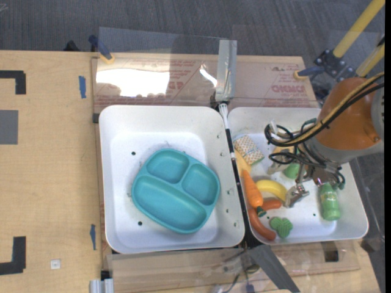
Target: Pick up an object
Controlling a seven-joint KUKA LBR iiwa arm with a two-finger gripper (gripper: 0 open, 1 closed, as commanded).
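A: Okay, where's the arm [345, 118]?

B: Over the right bin [351, 224], coming in from the right. Orange band sits above the bin's upper right part, black cables looped off its left side. Tool [299, 194] is low in the bin middle, just right of the banana [270, 188].

A: Open or closed?

B: Can't tell. Tip is small and cluttered by cables and metal parts. Nothing visibly between the fingers.

A: What's in that bin?

B: Carrot [251, 189] along the left wall, slanted. Banana just right of it, a red piece [270, 205] touching the banana's lower edge. Checkered item [247, 149] near the top left. Broccoli [281, 226] near the bottom edge, a red sausage-like piece [263, 227] just left of it. Green bottle [330, 202] at right, lying near the right wall. Another green item [291, 170] partly hidden under the wrist.

A: Left bin?

B: Left bin [116, 133] holds a teal divided plate [176, 190], three compartments, roughly centred. Both bins sit side by side, touching, on the worktop [43, 163]. Clear panel [159, 72] stands behind them.
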